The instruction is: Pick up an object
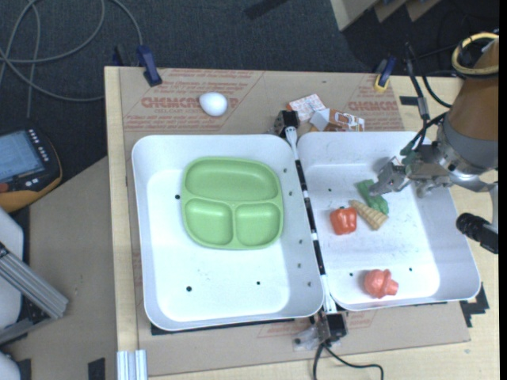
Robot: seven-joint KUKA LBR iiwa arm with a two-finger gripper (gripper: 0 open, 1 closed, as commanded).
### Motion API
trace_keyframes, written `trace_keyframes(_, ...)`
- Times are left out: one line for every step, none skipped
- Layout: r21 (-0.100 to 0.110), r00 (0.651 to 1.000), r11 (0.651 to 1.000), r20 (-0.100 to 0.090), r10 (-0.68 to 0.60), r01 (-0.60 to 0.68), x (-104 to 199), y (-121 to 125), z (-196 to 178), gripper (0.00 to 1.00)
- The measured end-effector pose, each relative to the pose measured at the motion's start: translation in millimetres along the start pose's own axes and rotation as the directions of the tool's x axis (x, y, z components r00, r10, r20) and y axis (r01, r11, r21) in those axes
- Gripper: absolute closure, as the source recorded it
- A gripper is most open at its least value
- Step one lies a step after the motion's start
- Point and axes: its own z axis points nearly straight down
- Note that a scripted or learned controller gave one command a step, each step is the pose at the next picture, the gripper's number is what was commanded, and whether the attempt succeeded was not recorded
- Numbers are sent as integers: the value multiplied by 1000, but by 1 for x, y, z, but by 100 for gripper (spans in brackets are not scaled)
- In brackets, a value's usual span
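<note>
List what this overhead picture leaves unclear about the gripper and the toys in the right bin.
- Gripper: too blurred in the camera view to tell its finger state.
- Green toy: its upper end is hidden under the gripper.
- Arm: cut off by the right edge.
- Packets behind the bins: print too small to read.

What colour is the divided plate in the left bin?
Light green; the divided plate shows plainly in the camera view.

We are seeing a divided plate [232, 202] lying in the left bin [158, 291]; in the right bin [444, 267], a pepper [344, 221] is sitting left of a cone [370, 213], a lumpy toy [379, 283] nearer us.
</note>
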Motion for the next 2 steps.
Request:
trace_keyframes(1, 1000, 1000, 0, 0, 0, -11, 67, 104, 0)
trace_keyframes(-16, 1000, 1000, 6, -1, 1, 4, 53, 132, 0)
